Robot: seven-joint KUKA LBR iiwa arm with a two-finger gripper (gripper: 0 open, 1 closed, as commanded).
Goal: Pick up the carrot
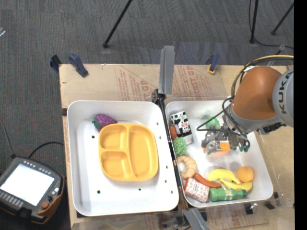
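Observation:
The carrot (219, 147) is a small orange piece in the middle of the right bin (264, 169). My gripper (219, 143) is low in that bin, directly over the carrot. Its fingers (209, 142) are shut on the carrot's sides, and only the carrot's lower orange edge shows beneath the gripper body. A green leafy bit (211, 123) shows just behind the gripper. The grey arm with its orange band (256, 92) reaches in from the right.
The right bin also holds a milk carton (181, 124), a green ball (180, 146), a doughnut (187, 166), a banana (224, 176), an orange (245, 174), a green bottle (226, 194) and a red box (196, 189). The left bin (81, 176) holds a yellow divided plate (128, 151) and purple grapes (102, 120).

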